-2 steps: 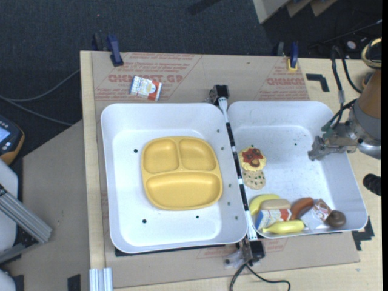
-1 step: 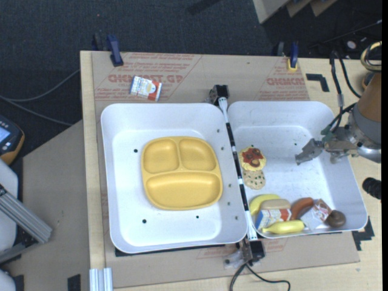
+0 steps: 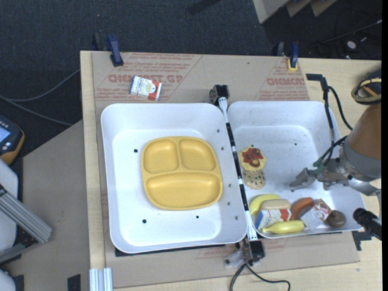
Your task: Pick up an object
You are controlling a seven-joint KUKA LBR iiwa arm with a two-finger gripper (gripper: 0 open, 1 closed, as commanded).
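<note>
The gripper (image 3: 305, 179) hovers in the right bin (image 3: 285, 117), fingers spread with nothing between them. Toy food is piled in that bin's near corner: bananas (image 3: 276, 214), a sausage (image 3: 301, 207), plus a jar (image 3: 253, 166) close by. The left bin (image 3: 121, 162) holds a yellow tray (image 3: 180, 173).

Arm (image 3: 367, 139) cut off at right edge, gripper (image 3: 301, 179) finger gap too small to tell

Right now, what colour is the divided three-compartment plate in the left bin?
Yellow: the divided plastic plate shows clearly in the camera view.
</note>
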